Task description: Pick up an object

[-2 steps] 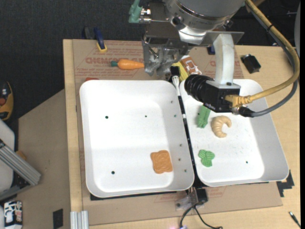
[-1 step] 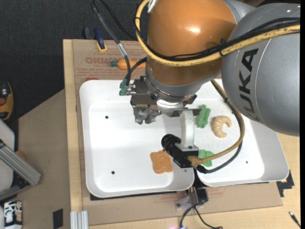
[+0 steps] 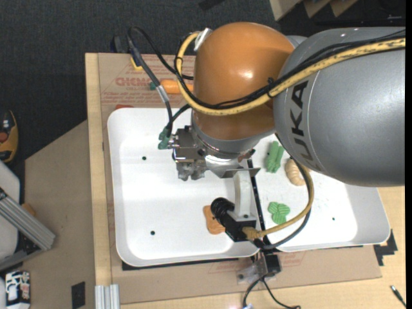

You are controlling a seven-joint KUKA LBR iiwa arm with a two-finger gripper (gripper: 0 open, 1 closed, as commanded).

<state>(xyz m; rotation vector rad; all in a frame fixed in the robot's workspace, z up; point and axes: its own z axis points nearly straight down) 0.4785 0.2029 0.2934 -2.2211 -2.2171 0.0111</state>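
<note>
Honestly, the KUKA arm (image 3: 335, 108) is taking up so much of my sightline that the biggest worry is a blind grab. Its gripper (image 3: 190, 165) is hanging over a bare stretch of the left bin (image 3: 138, 198), and a straight descent from there is probably closing on nothing. The pickable pieces are all lying off to one side of it.

An orange piece (image 3: 210, 221) is sitting near the front of the left bin, close to the wall it shares with the right bin (image 3: 341, 227). Reaching for it there is risking a scrape on that wall, or a push that is only sliding the piece away. In the right bin, a long green piece (image 3: 275, 156), a tan piece (image 3: 295, 172) and a leafy green piece (image 3: 279, 210) are lying near one another. A descent among them is likely nudging two at once and catching neither.

As for what I am not making out, the arm's orange band (image 3: 241, 69) and grey body are covering the back of both bins, so anything lying under there is escaping me. Whether the gripper is standing apart or closed I cannot tell, since its lower end is blurring into the wrist hardware. The orange piece is partly covered, and the arm is cutting off one end of the tan piece.
</note>
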